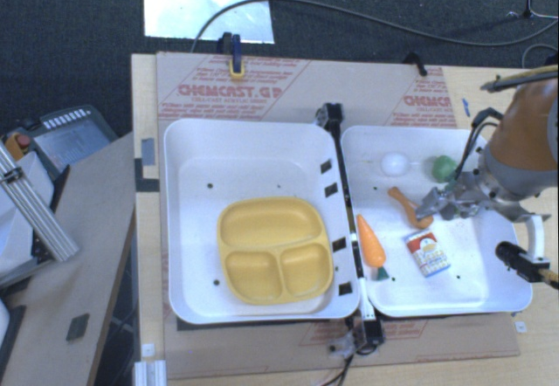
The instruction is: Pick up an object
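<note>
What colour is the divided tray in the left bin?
Yellow: the divided tray, seen in the camera view.

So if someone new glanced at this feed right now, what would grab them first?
Probably the yellow tray, large and alone in the left bin. Next the arm reaching in over the right bin, its pincer at a brown piece, with a carrot, small box, white ball and green ball nearby.
</note>
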